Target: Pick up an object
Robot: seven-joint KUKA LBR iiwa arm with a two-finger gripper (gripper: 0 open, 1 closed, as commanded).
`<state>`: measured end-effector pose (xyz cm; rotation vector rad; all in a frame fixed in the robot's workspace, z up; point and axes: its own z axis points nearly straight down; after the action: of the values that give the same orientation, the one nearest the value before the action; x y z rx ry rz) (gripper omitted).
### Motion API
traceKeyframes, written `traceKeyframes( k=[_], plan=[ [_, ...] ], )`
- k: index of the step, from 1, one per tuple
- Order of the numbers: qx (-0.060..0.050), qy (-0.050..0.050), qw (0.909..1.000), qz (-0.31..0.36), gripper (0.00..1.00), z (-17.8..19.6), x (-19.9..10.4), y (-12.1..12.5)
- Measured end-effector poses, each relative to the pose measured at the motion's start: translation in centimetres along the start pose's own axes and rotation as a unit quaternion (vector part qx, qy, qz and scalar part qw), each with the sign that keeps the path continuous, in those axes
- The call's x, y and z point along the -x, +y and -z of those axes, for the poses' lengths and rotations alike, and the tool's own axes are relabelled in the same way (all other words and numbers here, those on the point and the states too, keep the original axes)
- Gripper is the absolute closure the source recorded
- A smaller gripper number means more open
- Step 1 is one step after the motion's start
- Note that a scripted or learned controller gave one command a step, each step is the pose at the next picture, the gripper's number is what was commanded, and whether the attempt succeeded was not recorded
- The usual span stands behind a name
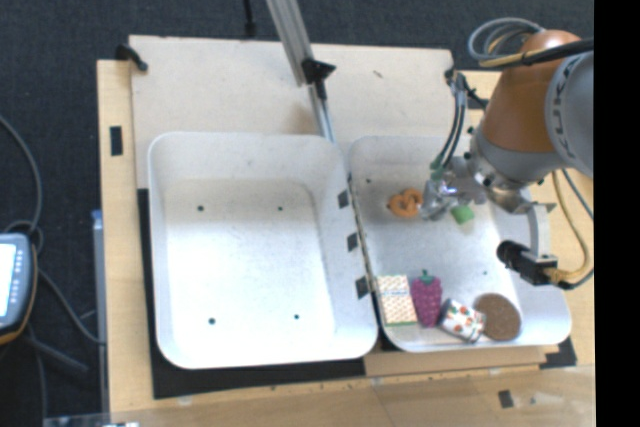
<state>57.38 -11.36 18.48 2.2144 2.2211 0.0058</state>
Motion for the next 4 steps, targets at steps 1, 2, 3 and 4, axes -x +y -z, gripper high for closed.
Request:
traceKeyframes(
  k=[1, 2, 3, 4],
  plan=[
    [0.001, 0.000, 1.0000, 0.000, 1.00, 6.5, 0.2, 0.4],
    [0.001, 0.000, 1.0000, 0.001, 1.00, 11.9, 0.3, 0.6],
    [-0.002, 0.000, 1.0000, 0.001, 1.00, 11.7, -4.0, 1.3],
    [-0.003, 0.000, 1.0000, 0.001, 1.00, 11.0, -8.1, 1.8]
  ],
)
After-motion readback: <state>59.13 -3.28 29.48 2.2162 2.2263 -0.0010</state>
